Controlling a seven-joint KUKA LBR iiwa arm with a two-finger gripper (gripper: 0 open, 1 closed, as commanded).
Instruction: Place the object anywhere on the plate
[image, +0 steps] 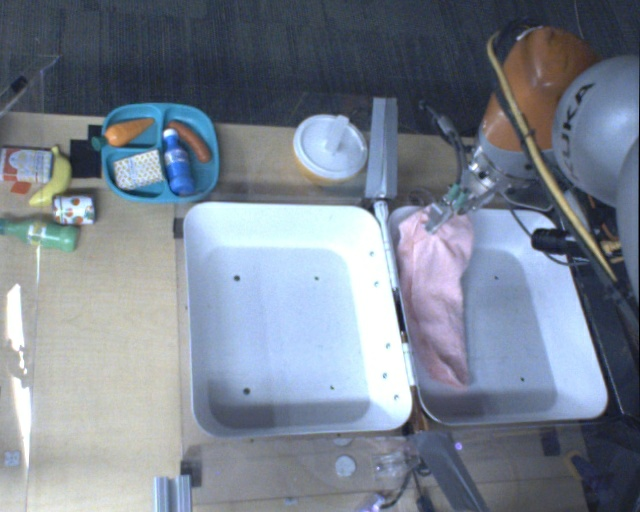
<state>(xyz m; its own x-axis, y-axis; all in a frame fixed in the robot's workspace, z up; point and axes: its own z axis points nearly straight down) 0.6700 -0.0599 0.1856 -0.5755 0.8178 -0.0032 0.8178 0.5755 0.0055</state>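
Observation:
A pink cloth (438, 300) lies stretched along the left side of the right bin (525, 320), from the bin's far left corner towards its near wall. My gripper (440, 213) is at the cloth's far end, shut on its top edge, which rises slightly into the fingers. The plate (207, 150) is a blue divided dish on the bench at the far left, beyond the left bin (290, 310). It holds a toy carrot (130, 131), a blue bottle (178, 162) and a sausage (196, 143).
A white lidded cup (330, 147) stands behind the bins near the metal divider (379, 150). A banana (52, 178), a small can (73, 209) and a green bottle (40, 234) lie on the bench left of the plate. Cables trail beside the arm at the right.

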